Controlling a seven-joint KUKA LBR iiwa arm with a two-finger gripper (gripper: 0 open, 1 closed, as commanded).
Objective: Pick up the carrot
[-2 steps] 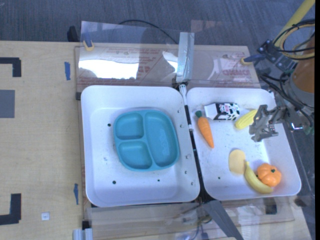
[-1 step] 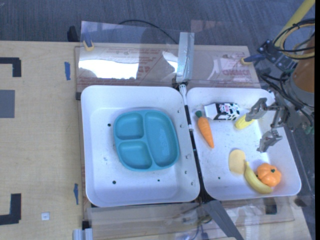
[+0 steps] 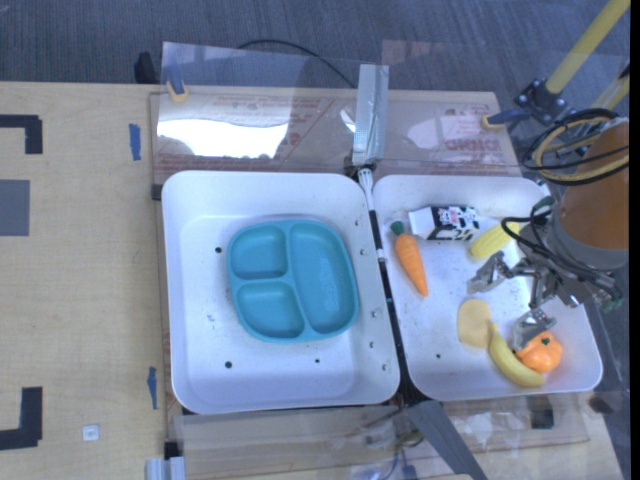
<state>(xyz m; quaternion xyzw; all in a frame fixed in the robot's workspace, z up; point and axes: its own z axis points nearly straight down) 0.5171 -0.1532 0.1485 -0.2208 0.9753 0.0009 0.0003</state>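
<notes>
In the camera view two shallow white bins sit side by side on the bench, with clear plastic sheeting taped along their far edge. The left bin (image 3: 190, 298) holds a teal divided plate (image 3: 293, 279) with three compartments, lying flat near the bin's middle. The right bin (image 3: 440, 363) holds the toy food. The carrot (image 3: 410, 259) lies on the bin floor close to the left wall of that bin, orange with a small green top pointing toward the far side and its tip pointing toward the near side; nothing touches it. Just to its right and a little farther back lies a small black and white carton (image 3: 450, 220), and right of that a yellow corn piece (image 3: 488, 240). Toward the near side lies a pale yellow potato-like piece (image 3: 474, 322), and touching its near right edge a banana (image 3: 510, 361) curves under a small orange fruit (image 3: 541, 352) in the near right corner. The grey arm with its orange band (image 3: 600, 208) reaches in from the right over the right bin, cables looping around it. The gripper (image 3: 520, 290) hangs above the bin floor between the corn and the orange fruit, well apart from the carrot; its two metal fingers (image 3: 488, 273) are spread apart with nothing between them
</notes>
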